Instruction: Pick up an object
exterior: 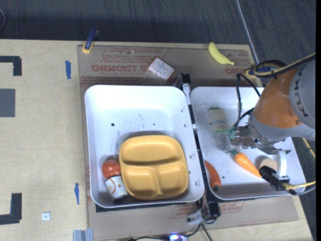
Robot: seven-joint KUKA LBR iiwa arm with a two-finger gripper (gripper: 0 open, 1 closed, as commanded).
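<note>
My gripper (236, 143) hangs low over the middle of the right bin (203, 102), under the arm's orange band. An orange carrot (248, 165) lies just below and right of it, its blunt end close to the gripper's tip; whether they touch is unclear. A speckled pale green pad (217, 119) lies up and left of the gripper. A red-orange item (212, 175) rests against the right bin's left wall. A pale round piece (267, 162) sits right of the carrot, partly hidden by the arm.
The left bin (100, 109) holds a large yellow compartment tray (153, 165), a red-orange ball-like item (110, 168) and a small white patterned can (116, 186). Behind the bins lie a yellow banana (220, 54) and a small patterned box (160, 68).
</note>
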